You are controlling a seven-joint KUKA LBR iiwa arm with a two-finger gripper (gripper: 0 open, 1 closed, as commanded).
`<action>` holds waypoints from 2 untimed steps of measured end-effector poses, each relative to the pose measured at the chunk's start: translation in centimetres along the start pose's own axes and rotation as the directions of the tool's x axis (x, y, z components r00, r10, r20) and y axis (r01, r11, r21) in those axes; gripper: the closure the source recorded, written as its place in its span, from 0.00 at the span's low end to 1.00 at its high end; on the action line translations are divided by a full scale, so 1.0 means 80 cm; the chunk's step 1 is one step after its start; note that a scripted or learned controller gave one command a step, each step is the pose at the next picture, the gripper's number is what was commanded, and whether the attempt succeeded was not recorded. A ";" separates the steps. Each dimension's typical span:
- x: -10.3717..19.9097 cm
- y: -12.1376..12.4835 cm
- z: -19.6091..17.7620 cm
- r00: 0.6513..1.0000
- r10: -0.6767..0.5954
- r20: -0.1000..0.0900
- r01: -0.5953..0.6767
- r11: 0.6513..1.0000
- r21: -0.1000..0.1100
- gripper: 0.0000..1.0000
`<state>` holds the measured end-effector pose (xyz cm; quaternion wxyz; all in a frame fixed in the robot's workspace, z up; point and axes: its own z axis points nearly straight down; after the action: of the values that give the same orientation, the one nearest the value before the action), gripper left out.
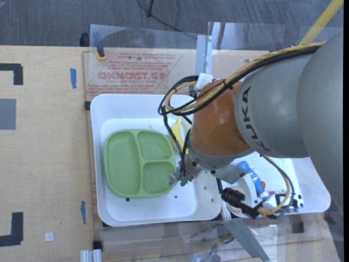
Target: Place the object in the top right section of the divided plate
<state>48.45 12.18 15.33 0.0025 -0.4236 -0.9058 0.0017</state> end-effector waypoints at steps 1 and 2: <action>0.000 0.000 0.000 1.000 0.000 0.000 0.000 1.000 0.000 0.00; -0.038 -0.006 0.080 0.998 -0.056 0.008 0.056 0.998 -0.018 0.00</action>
<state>50.00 9.51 8.94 -0.0046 -0.3982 -0.9173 -0.0048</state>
